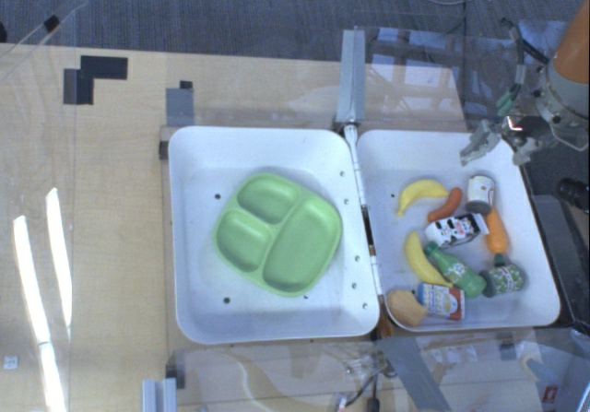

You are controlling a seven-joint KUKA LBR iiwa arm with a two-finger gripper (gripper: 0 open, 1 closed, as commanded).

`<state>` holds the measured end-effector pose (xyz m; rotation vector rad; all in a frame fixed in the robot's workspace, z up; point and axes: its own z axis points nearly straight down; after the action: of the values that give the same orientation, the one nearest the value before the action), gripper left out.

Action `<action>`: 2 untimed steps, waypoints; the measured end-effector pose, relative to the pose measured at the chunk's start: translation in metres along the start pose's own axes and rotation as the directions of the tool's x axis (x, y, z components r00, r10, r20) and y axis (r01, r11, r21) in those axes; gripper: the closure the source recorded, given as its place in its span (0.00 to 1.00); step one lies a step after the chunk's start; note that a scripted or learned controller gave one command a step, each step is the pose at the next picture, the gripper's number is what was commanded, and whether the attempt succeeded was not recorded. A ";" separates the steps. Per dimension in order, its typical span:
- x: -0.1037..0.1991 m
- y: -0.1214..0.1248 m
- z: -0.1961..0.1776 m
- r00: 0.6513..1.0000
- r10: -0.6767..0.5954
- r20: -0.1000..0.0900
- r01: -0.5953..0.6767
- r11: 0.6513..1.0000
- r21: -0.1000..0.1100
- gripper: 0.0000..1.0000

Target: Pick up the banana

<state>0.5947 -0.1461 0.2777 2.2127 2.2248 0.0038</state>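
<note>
Hovering: gripper (496, 139) hangs over the right bin's (539, 309) far right corner, about 1 o'clock from the clutter, touching nothing.
Jaws: spread apart, nothing between the fingers; released, likely readied for a descent.
Arm: grey wrist with orange band (573, 49) enters from 3 o'clock, above the bin's rim.
Banana: upper banana (420, 193) lies in the right bin's far left part, curved, about 8 o'clock from the gripper, well apart from it.
Second banana: lower banana (419, 259) lies at 6 o'clock from the first, its near end tucked against the green bottle (455, 269).
Neighbours: carrot (443, 205) lies just beside the upper banana's right tip; milk carton (455, 229) sits between the two bananas; orange piece (497, 231) and white can (480, 188) stand at 3 o'clock of the carton.
Near corner: bread roll (406, 308) and juice box (441, 300) crowd the 6 o'clock rim.
Left bin: holds a green tray (277, 233), upside up, three compartments, nothing in them; left bin (198, 309) sits touching the right bin along the centre divider.
Judgement: approach stage, no grasp yet; upper banana looks the freer target, with open floor on its left side.
Risk: carrot at its tip could get nudged or pinched along with it.
</note>
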 end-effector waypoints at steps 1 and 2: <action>0.032 0.017 0.140 1.000 0.007 -0.001 -0.007 1.000 0.002 0.00; 0.041 0.021 0.189 1.000 0.010 0.000 -0.010 1.000 -0.006 0.00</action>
<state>0.6160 -0.1055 0.0884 2.2211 2.2111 0.0105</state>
